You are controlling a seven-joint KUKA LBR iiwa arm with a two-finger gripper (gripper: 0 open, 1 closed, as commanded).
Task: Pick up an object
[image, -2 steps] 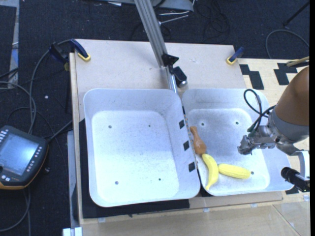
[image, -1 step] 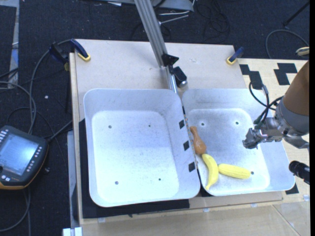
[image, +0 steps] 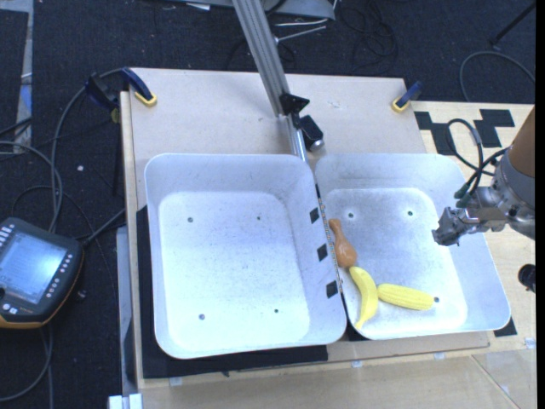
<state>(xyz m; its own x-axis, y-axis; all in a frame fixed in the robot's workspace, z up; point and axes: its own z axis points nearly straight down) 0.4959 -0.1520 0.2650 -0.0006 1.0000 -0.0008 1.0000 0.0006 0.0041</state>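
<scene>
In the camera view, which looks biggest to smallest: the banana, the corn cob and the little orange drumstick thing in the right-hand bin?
1. Banana, the longest as it curves.
2. Corn cob, slightly shorter but about as thick; close enough that I would not insist on the order.
3. Orange drumstick, plainly the smallest and thinnest.

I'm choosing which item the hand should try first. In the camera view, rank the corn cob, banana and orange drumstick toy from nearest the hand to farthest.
From the hand:
1. Corn cob, front of right bin.
2. Banana, just left of the cob.
3. Orange drumstick toy, by the bins' divider.
</scene>
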